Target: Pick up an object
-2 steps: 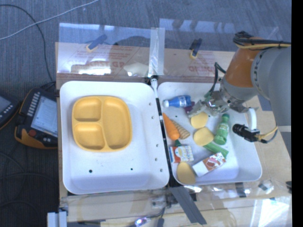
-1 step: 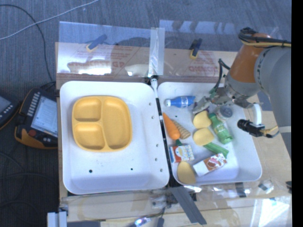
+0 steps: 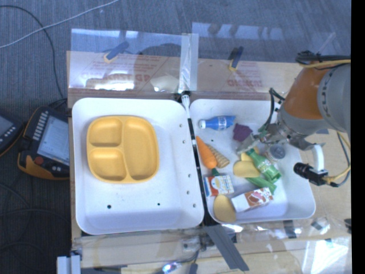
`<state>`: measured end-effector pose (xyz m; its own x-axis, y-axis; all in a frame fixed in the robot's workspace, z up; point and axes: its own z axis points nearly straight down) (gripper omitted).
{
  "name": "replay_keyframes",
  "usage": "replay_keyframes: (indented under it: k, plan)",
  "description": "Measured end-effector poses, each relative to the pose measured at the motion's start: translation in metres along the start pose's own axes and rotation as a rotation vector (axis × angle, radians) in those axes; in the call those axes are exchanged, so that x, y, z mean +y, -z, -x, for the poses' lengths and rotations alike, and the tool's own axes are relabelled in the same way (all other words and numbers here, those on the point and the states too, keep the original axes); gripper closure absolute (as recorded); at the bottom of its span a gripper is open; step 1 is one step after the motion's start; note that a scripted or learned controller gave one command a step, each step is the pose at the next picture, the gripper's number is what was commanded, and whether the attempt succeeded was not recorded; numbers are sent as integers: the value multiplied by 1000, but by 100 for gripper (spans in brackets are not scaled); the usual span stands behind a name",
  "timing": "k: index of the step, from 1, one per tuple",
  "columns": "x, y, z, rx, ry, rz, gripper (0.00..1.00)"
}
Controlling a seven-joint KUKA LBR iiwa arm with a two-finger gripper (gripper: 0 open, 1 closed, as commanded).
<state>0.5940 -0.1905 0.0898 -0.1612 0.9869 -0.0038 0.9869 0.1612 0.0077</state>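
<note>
Two-finger gripper (image 3: 263, 143) hanging low in right white bin (image 3: 296, 207), just above green plastic bottle (image 3: 266, 168) lying among toy food. Grip state: cannot tell. Nothing visibly lifting; pick seemingly not done.

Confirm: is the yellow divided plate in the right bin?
No, the yellow divided plate lies in the left bin, by itself.
</note>
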Motion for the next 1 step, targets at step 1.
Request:
replay_keyframes:
  k: [1]
  plan:
    - [2, 9, 0, 0, 0, 4, 100]
